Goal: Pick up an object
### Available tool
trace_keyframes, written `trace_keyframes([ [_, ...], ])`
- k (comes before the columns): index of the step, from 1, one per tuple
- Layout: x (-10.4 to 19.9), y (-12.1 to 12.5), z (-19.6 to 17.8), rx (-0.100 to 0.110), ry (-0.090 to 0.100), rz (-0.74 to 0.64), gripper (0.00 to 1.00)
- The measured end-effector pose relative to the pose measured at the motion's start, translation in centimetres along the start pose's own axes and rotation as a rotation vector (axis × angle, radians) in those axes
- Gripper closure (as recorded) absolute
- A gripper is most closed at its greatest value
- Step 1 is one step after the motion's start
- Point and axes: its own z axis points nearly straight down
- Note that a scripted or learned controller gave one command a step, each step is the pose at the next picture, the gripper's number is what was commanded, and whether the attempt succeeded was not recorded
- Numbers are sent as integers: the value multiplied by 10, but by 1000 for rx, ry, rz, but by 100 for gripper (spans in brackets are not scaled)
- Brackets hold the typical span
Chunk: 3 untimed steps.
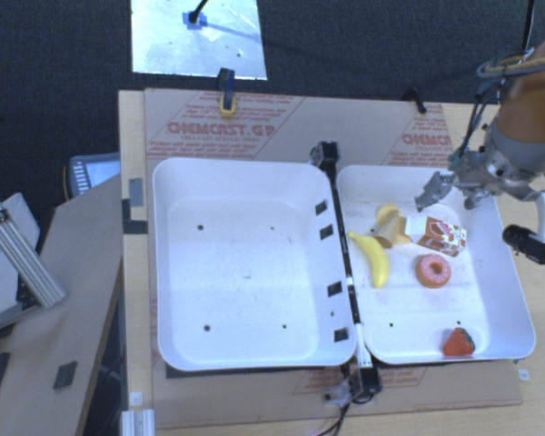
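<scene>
my pincer point(447, 185) hangs at the upper right of the frame, above the carton point(440, 234); i cannot tell how it is set. the banana point(374, 258) and donut point(432, 270) crowd close, so my descent could nudge them or slip off the carton

The brown board point(282, 121) under the bins carries red lettering: "CHEMCAST GP" reads clearly at its far left, and the same print repeats, partly covered, at far right.
</scene>
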Motion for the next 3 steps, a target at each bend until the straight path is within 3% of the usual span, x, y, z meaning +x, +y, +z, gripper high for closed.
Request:
trace_keyframes([
  [1, 0, 1, -11, -4, -1, -3, 100],
  [3, 0, 3, -33, -10, -1, -9, 100],
])
